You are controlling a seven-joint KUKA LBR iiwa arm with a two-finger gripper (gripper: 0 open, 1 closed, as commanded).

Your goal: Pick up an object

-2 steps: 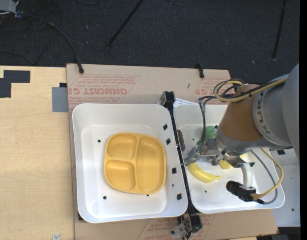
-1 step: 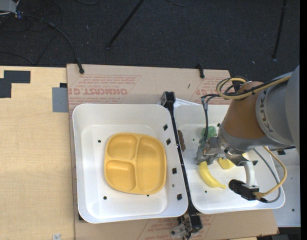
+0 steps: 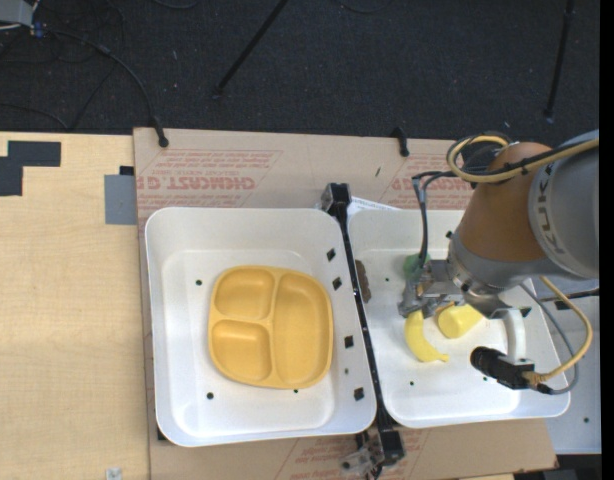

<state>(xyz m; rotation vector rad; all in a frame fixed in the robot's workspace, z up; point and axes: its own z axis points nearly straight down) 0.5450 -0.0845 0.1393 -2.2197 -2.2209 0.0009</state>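
In the right bin (image 3: 467, 408) lies a yellow banana (image 3: 423, 342), with a small yellow block-like object (image 3: 458, 320) touching it on its right. A small green thing (image 3: 415, 264) peeks out by the arm, mostly hidden. My gripper (image 3: 424, 298) is low over the right bin, directly above the banana's upper end and just left of the yellow block. The wrist hides much of the gripper from this angle. I cannot see anything held in it.
The left bin (image 3: 177, 258) holds a yellow divided plate (image 3: 271, 326) at its middle. A black-clipped divider (image 3: 349, 298) separates the two bins. The arm's grey and orange body (image 3: 517, 208) covers the right bin's upper right part.
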